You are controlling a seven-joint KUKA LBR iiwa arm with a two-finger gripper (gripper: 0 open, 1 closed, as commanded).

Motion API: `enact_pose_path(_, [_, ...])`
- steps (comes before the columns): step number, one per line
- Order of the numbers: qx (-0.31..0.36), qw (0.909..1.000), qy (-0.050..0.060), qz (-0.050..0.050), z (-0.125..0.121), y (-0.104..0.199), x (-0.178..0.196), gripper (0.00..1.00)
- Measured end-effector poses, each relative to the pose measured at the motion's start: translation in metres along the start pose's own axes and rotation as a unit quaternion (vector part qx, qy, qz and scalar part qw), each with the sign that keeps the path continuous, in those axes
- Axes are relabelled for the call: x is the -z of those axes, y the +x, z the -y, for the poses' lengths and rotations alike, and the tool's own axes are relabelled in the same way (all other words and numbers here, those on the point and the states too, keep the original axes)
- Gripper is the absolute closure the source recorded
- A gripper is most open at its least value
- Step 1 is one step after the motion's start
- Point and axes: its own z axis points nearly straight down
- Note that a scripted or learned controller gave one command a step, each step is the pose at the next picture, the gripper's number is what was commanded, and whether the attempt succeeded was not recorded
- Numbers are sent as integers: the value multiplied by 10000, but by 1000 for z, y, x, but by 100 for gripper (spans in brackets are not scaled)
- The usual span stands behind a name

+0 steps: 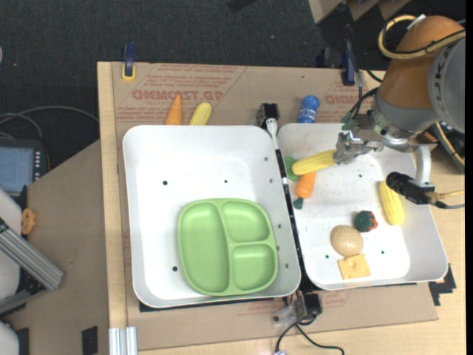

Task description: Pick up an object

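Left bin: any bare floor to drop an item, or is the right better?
Left bin: bare behind and left of the green tray. Right bin is crowded: corn and carrot on its left, the rest front and right; small bare centre.

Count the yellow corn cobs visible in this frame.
3: one corn cob at the gripper in the right bin, one near that bin's right side, one behind the left bin.

Glossy plastic bins, prob. cardboard bench
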Motion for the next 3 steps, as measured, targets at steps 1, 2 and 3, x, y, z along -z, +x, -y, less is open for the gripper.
enact_pose_path(1, [-9,10000,14,6,0,-2,-4,0])
enact_pose_path(2, [10,10000,69,1,-34,21,-73,0])
enact_pose_path(3, [-8,10000,-15,8,-36,21,-59,100])
